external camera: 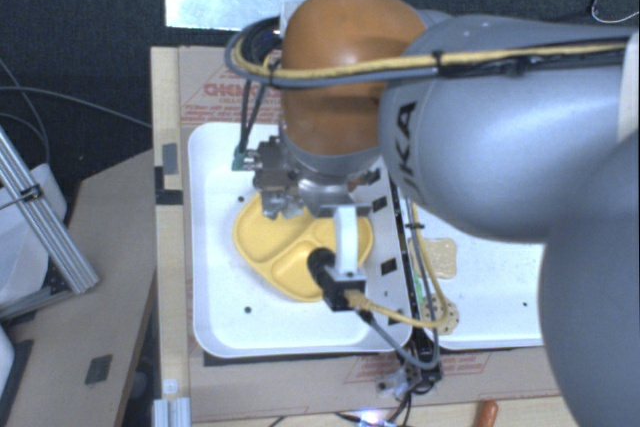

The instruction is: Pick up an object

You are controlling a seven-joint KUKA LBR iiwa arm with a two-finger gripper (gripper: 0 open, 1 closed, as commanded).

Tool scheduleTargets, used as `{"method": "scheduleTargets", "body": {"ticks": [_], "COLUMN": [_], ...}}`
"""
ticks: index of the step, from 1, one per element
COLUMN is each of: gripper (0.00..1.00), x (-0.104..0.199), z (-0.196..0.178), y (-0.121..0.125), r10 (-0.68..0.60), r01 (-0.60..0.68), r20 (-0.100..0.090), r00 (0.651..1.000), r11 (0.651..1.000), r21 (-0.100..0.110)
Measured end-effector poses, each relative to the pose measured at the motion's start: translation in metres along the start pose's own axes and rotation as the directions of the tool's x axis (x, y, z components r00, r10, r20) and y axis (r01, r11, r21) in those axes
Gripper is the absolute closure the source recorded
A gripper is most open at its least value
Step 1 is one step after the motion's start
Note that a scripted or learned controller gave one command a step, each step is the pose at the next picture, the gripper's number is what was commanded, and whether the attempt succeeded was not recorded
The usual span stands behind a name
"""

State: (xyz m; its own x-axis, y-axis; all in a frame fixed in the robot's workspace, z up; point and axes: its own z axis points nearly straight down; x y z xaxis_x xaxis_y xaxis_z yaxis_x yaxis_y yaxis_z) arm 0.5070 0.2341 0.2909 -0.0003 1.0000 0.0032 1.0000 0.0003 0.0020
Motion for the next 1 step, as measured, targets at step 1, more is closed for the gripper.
{"method": "scheduleTargets", "body": {"ticks": [1], "gripper": [1.00], "x": [-0.0028], "z": [0.0379], "y": [0.0694], "r10": [0.001], "r01": [-0.001], "r20": [0.002], "r00": [1.000], "r11": [1.000], "r21": [-0.002]}}
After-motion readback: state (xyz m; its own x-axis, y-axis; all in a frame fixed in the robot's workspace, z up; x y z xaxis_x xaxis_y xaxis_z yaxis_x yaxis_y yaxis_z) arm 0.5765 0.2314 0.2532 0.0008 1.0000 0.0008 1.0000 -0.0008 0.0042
